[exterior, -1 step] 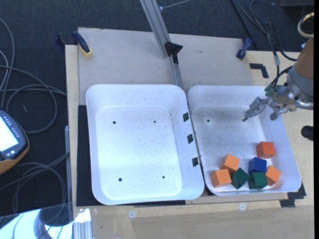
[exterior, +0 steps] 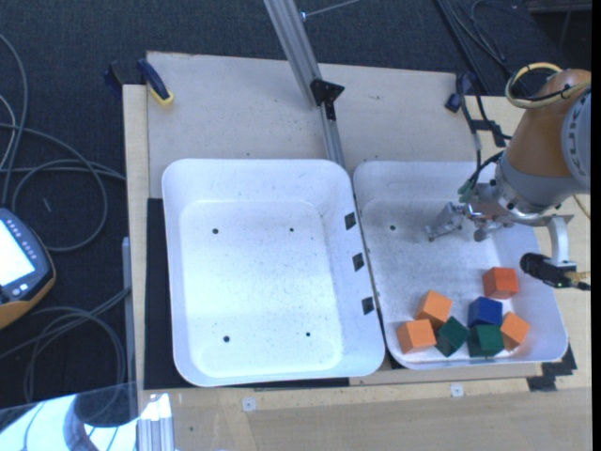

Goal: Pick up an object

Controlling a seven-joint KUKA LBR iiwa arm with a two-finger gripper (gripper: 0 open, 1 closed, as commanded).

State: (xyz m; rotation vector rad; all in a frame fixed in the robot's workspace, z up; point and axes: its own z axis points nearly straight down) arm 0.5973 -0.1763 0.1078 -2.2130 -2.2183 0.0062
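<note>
Seven blocks (exterior: 465,322) clustered in right bin (exterior: 404,195) near corner: four orange, two green, one blue. Pincer (exterior: 457,224) above bin centre, apart from them, fingers spread, holding nothing.

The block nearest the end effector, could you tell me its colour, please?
Orange: the small orange cube, in the camera view.

My end effector (exterior: 457,222) looks like bare grey metal with a dull sheen, and the band above my wrist (exterior: 538,139) is smooth orange with a slight gloss. Both bins, the left bin (exterior: 188,195) and the right bin (exterior: 394,181), look like smooth white plastic, speckled with dark flecks. The desk (exterior: 235,111) is pale, matt wood. The blocks look matt and smooth-faced: orange block (exterior: 500,281), blue block (exterior: 485,310), green block (exterior: 452,334). The slanted rail (exterior: 296,40) is brushed metal.
</note>
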